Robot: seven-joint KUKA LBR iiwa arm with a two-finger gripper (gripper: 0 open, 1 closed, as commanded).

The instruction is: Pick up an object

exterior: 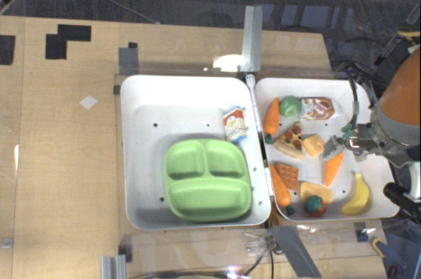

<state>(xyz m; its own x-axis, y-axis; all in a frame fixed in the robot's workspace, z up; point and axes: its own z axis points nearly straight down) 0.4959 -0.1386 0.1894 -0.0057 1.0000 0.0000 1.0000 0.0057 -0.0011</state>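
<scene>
We see nothing lifted yet: our gripper hangs low in the right bin, a carrot just below it and cheese beside it. We cannot tell its state, so the whole pick remains.

Grey arm, orange band

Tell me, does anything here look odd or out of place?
One thing: a small snack packet lies in the left bin beside the green tray, apart from the other toy foods, which crowd the right bin. Nothing looks spilled or broken.
</scene>
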